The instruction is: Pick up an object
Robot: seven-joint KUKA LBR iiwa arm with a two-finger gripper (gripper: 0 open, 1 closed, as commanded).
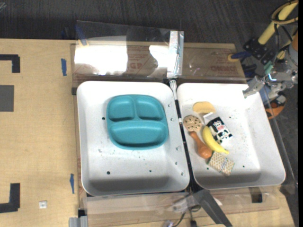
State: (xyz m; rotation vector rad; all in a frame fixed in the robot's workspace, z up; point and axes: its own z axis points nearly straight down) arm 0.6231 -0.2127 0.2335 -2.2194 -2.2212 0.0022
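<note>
The right bin (pixel 251 141) holds a cluster of small objects on its left side. A yellow-orange wedge (pixel 203 107) lies at the top, with a round speckled cookie (pixel 191 122) just below it. A black-and-white box (pixel 219 129) sits beside a banana (pixel 214 141). An orange, carrot-like piece (pixel 202 147) lies left of the banana, and a patterned cracker (pixel 221 163) lies below it. My gripper (pixel 253 86) hangs over the bin's upper right corner, well apart from the cluster, with nothing seen in it.
The left bin (pixel 94 164) bears a teal divided plate (pixel 137 120). A clear plastic sheet (pixel 128 56) stands behind the bins. Cables and yellow hoses (pixel 277 22) crowd the upper right by the arm. The bins' shared wall (pixel 179 126) runs close to the cookie.
</note>
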